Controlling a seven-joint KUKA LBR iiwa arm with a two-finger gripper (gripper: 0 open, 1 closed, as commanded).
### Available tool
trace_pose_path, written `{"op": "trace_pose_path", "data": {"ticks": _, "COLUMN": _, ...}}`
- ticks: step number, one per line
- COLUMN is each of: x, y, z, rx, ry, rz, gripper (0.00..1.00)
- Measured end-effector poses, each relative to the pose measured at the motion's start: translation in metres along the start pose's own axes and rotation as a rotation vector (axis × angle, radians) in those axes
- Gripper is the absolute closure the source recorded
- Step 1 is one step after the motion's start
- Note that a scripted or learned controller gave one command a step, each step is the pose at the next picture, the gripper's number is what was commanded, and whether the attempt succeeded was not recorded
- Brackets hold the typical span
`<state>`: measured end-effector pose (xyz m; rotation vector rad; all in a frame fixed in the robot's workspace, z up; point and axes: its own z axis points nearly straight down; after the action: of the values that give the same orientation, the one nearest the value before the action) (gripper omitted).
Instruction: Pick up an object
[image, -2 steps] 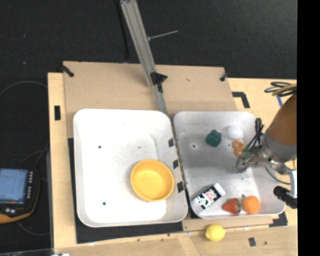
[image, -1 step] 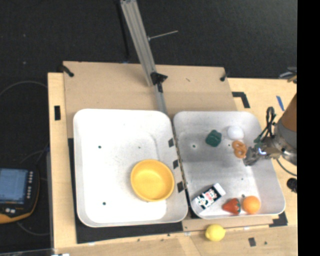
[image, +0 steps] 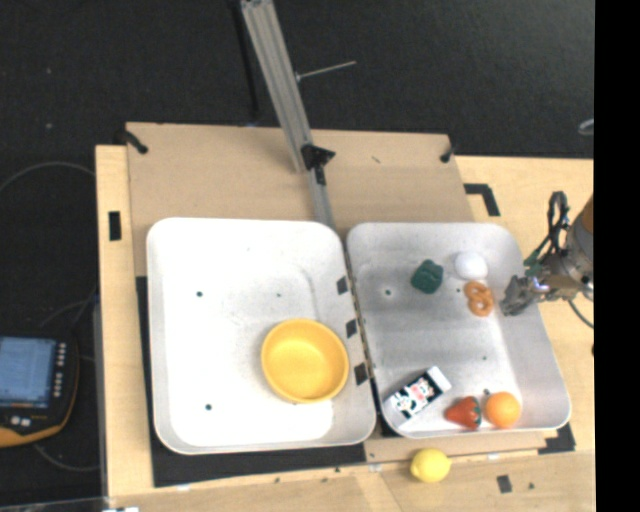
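The yellow bowl (image: 305, 359) sits near the left bin's (image: 200, 250) right edge: light, stiff, best pinched at its rim. In the right bin (image: 400, 250), the green block (image: 428, 277) and white ball (image: 470, 266) lie toward the far edge, the pretzel-like piece (image: 480, 298) just beside the gripper (image: 520, 295) at the right rim (whether it is open or closed I cannot tell); small, rigid, probably brittle, so grasp across its width

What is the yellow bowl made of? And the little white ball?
The yellow bowl looks like smooth plastic: one even, bright colour with a soft sheen and a thick rim. The white ball looks smooth and slightly glossy, perhaps plastic or foam; it is too small to tell more.
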<state>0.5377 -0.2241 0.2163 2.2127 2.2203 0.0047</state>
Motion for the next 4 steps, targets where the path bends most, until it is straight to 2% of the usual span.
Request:
{"op": "trace_pose_path", "data": {"ticks": 1, "x": -0.001, "y": 0.002, "z": -0.031, "rx": 0.001, "ry": 0.001, "rz": 0.000, "gripper": 1.00}}
{"op": "trace_pose_path", "data": {"ticks": 4, "x": 0.151, "y": 0.057, "z": -0.020, "rx": 0.005, "ry": 0.002, "rz": 0.001, "gripper": 1.00}}
